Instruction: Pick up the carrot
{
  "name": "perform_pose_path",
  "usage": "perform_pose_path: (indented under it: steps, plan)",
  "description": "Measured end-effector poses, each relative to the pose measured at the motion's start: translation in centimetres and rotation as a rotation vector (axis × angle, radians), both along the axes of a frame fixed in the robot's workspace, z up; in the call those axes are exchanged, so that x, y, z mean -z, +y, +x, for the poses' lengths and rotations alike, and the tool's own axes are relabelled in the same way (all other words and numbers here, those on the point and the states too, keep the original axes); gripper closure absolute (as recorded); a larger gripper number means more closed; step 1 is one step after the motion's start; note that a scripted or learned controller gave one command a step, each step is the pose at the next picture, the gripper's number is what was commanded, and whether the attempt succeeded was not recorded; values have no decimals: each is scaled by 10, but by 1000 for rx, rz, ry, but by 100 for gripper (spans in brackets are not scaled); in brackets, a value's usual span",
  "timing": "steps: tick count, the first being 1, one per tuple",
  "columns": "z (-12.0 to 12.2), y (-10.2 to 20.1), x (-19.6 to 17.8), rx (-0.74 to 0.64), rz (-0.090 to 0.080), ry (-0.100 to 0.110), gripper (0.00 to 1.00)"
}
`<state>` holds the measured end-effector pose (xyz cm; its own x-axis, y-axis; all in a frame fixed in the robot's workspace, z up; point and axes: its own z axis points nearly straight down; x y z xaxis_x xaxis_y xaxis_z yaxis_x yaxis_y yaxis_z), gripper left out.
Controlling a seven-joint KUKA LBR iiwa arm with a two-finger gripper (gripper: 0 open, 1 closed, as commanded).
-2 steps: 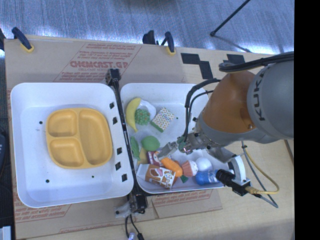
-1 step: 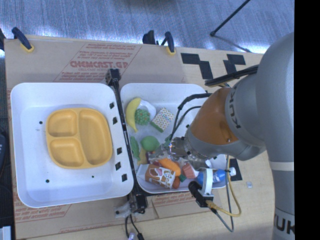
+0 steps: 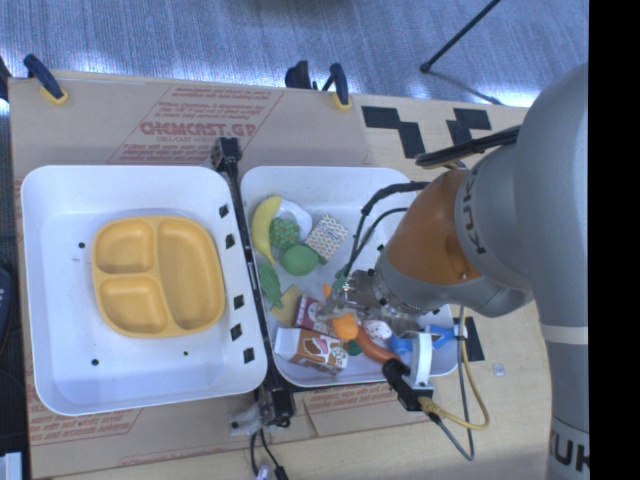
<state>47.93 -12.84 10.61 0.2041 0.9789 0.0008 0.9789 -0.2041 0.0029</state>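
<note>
Arm: the grey arm [image 3: 560, 228] with its orange band [image 3: 430, 233] reaches over the right bin [image 3: 330, 180] and covers that bin's right half.
Gripper: the gripper [image 3: 385, 323] sits low over the bin's front right corner; whether it is open or closed cannot be told.
Carrot: the carrot [image 3: 375, 349] lies near the front edge of the right bin, just under the wrist, touching an orange ball [image 3: 344, 327] on its left and partly hidden by the tool.
Neighbours: a snack box [image 3: 312, 349] lies at the front edge; a banana [image 3: 264, 225] and a green ball [image 3: 298, 260] lie toward the bin's left wall.
Left bin: the left bin [image 3: 60, 193] carries a yellow divided plate [image 3: 158, 274].
Step in hand: closing on the carrot, by judgement.
Technique: straddle the carrot across its narrow width, clear of the orange ball, descend fully before closing, then lift straight up.
</note>
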Motion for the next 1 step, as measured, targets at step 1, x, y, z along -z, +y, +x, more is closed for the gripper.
perform_pose_path:
  steps: [1]
  plan:
    - [37, 46, -146, -72, 0, 4, 100]
